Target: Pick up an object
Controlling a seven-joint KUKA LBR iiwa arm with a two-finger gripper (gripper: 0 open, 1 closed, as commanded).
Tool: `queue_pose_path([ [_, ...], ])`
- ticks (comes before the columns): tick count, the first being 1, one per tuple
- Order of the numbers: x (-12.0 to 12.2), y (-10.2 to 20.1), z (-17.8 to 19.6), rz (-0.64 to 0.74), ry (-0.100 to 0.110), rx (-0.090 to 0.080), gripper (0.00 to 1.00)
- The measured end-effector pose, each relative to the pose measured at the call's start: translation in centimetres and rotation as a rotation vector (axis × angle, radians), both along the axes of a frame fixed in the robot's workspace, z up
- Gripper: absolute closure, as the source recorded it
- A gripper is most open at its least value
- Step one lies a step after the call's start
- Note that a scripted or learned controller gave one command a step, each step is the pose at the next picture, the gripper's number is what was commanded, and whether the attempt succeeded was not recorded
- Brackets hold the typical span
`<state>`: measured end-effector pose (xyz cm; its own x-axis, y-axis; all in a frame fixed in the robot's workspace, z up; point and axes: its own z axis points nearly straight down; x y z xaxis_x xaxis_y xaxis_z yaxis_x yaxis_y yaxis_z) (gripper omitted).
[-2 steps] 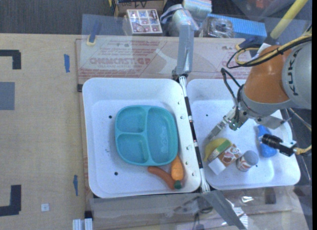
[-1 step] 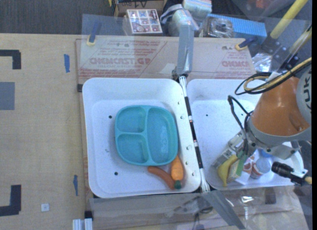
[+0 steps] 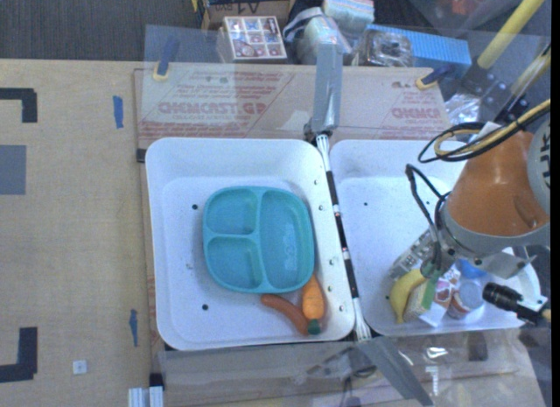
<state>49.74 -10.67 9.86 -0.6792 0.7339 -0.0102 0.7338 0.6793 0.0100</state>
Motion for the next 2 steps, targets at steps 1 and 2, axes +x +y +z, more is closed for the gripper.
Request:
queue_pose_path([
  [1, 0.0, 0.0, 0.0, 0.0, 0.0, 0.0, 0.0],
  [2, 6.9, -1.2, -1.1, -0.395, 0.008, 0.004, 0.0],
])
